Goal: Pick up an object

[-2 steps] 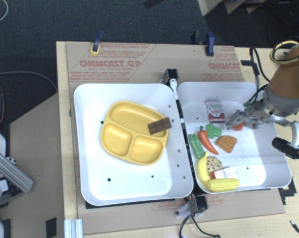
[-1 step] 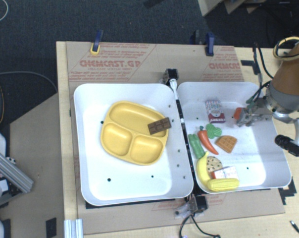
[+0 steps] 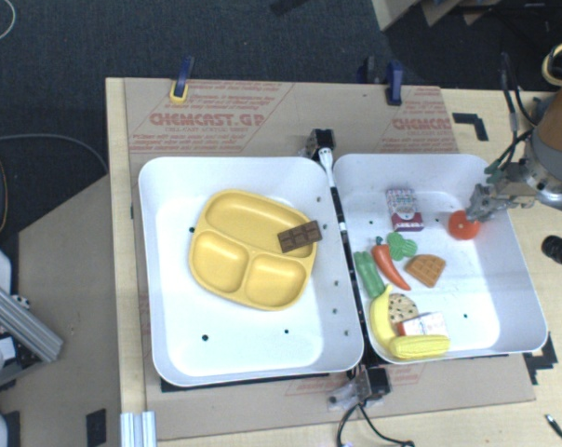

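Red tomato (image 3: 463,225), right bin (image 3: 514,277): gripper (image 3: 487,201) poised at its upper right edge.
Fingers low and just beside the tomato, spread not discernible; whether anything sits between them cannot be told. Round, likely to roll: judged best to centre over it and close evenly. Red-and-white packet (image 3: 405,209) lies well clear on the far side; yellow tray (image 3: 251,250) in left bin (image 3: 169,277).

Fingers (image 3: 483,203) seemingly touch the tomato (image 3: 462,225) in the right bin (image 3: 523,287).
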### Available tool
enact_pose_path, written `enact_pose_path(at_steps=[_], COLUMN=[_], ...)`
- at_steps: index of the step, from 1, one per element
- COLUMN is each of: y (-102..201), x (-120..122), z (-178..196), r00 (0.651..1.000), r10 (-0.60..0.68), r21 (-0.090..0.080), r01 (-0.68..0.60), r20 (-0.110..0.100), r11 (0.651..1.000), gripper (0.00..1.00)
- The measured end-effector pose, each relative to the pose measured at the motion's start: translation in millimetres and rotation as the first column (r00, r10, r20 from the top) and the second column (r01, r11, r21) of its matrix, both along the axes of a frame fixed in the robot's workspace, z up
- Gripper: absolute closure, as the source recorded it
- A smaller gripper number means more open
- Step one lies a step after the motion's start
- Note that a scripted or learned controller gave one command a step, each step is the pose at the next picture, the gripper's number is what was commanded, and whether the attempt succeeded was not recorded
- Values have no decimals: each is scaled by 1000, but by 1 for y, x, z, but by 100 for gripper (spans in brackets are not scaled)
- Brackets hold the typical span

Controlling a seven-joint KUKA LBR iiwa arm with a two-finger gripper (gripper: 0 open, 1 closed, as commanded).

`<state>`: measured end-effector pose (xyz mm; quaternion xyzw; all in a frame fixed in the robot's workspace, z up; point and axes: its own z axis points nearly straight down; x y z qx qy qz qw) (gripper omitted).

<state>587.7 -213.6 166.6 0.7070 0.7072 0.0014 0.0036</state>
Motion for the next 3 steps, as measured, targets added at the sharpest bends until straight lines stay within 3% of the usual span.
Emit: enact_pose_path(at_steps=[1, 3], y=[-1, 116], x=[2, 13], z=[54, 55], r00=[1000, 1000], r10=[1, 7], r21=[-1, 7], r01=[-1, -7], r20=[1, -6], r11=[1000, 1000], gripper=[100, 100])
